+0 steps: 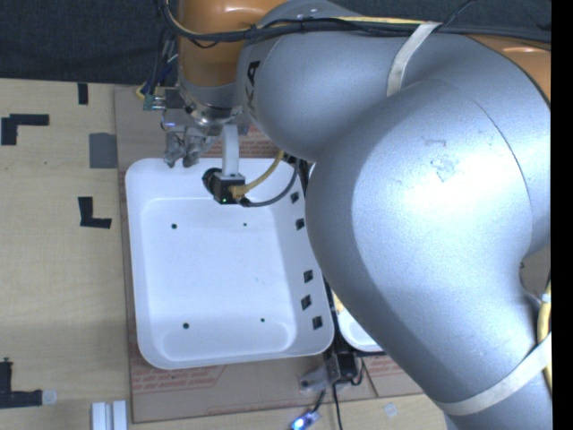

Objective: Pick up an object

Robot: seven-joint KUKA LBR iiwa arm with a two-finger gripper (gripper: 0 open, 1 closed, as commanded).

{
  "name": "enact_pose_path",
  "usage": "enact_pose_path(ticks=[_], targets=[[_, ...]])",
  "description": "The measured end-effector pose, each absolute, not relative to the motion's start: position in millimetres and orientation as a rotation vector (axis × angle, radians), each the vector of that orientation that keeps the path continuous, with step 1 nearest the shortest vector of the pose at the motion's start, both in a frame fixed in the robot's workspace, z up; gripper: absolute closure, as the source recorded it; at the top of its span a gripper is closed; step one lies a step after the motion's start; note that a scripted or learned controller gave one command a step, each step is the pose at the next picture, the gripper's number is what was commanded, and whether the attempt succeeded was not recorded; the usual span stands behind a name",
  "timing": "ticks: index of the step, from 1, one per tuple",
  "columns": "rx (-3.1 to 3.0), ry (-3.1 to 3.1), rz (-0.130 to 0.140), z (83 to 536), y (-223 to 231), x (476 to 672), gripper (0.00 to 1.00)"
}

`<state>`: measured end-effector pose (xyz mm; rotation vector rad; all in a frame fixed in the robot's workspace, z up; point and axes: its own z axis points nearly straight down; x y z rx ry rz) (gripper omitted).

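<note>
Left bin (215, 267): bare white floor, no object to pick visible in it. Gripper (182, 155) hangs over the bin's far-left rim; can't tell the pincer's state. Grey arm (421, 195) with orange band (224, 16) covers the right side, hiding most of the right bin (358, 334).
</note>
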<state>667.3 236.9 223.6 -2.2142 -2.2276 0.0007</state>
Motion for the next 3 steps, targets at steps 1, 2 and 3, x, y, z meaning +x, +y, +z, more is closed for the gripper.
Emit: enact_pose_path(ticks=[1,2,3], targets=[[-2.221,-2.227,-0.013,336.9,233.6,668.9,1.00],[-2.220,-2.222,0.006,312.8,227.4,667.8,1.00],[-2.223,-2.218,0.011,271.7,192.0,667.7,1.00]])
